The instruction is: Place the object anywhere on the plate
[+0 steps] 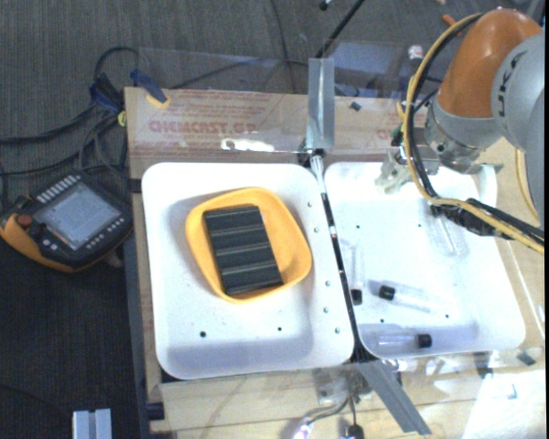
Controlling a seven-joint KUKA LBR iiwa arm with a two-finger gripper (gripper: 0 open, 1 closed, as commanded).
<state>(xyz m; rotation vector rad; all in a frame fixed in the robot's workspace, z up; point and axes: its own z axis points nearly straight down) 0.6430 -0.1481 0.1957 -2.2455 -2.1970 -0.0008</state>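
Faintly, red "CHEMCAST GP" lettering (221, 126) marks the board behind the plate (297, 245); the hand's (391, 174) state is unclear.

The plate (247, 242) at centre left was yellow-orange, and the block (244, 250) on it was black with crosswise ridges. Both bins (229, 346) were white, the arm (494, 71) at upper right grey and orange. The pendant (64, 222) at far left was orange and black with a grey screen.

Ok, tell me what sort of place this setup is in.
Probably a robotics lab or test cell: a handheld control pendant lies on the carpet by loose cables, and the robot arm reaches over two white bins on a plywood bench.
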